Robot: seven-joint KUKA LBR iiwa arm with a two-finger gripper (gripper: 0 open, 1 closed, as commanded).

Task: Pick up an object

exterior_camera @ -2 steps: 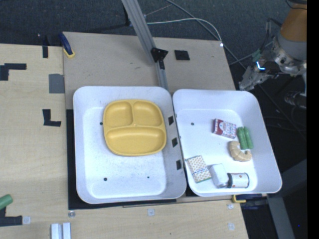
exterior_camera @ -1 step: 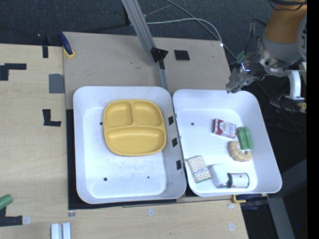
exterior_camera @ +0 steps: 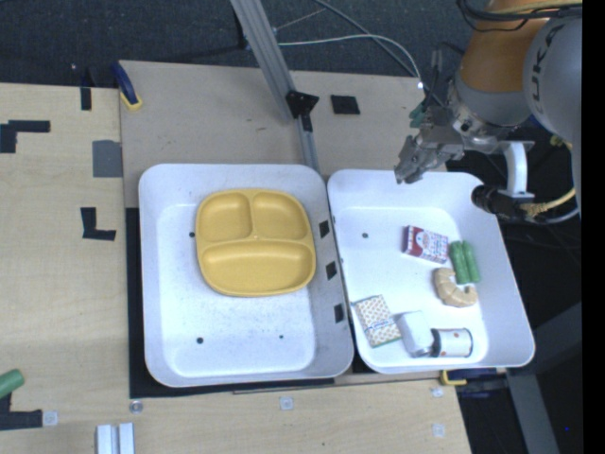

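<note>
End effector (exterior_camera: 413, 166): hangs over the far rim of the right bin (exterior_camera: 492, 348); I cannot tell its state, and nothing is seen in it.
Things to pick: below and a bit right of it, low in that bin.
Count: one red carton (exterior_camera: 424, 244), one green thing (exterior_camera: 463, 261), one bread piece (exterior_camera: 456, 288), one checked packet (exterior_camera: 375, 320), one white bottle (exterior_camera: 444, 341).
Left bin (exterior_camera: 170, 348): far left, one yellow tray (exterior_camera: 254, 242).
Why: the arm looks parked high, ready to go down.

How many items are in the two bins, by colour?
Yellow: 1, divided plate in the left bin
Red and white: 1, carton
Green: 1, toy
Tan: 1, pastry
Checkered: 1, packet
White: 1, bottle
Total: 6
</note>
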